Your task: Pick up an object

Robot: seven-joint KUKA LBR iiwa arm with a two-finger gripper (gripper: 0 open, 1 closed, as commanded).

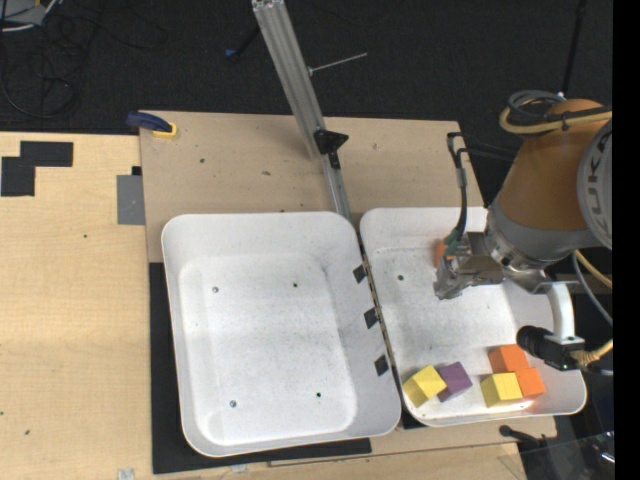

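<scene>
Coloured blocks cluster at the near edge of the right bin (400, 230): yellow block (425, 383), purple block (455, 376), a second yellow block (502, 389) and an orange block (518, 366). From the pincer (452, 276) they lie at about five to six o'clock, well apart. Something small and orange (439, 252) sits against the pincer, perhaps an object; whether the pincer is spread or closed I cannot tell.

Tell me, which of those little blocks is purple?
The purple block, in the right bin, touching the left yellow block. The others are yellow or orange.
</scene>
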